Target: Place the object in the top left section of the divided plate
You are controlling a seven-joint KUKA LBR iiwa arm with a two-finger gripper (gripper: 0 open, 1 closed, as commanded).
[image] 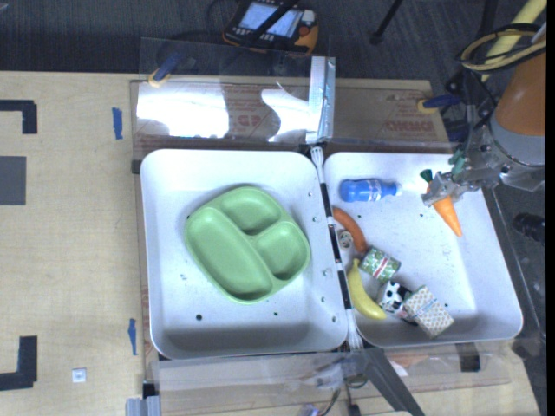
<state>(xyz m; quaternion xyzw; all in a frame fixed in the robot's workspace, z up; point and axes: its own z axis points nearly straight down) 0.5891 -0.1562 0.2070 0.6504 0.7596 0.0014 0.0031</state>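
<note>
While one toy carrot (pixel 450 214) is hanging in the gripper (pixel 450 189), one green divided plate (pixel 248 242) is sitting in the left bin (pixel 165 319), and one blue bottle (pixel 368 190) and one banana (pixel 363 295) are lying in the right bin (pixel 499 306).

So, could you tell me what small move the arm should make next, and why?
Probably lift the carrot straight up: the gripper seems to hold its top in the right bin, while the green divided plate sits in the left bin.

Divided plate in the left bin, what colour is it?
Light green all over; the divided plate shows plainly in the camera view, lying in the left white bin.
</note>
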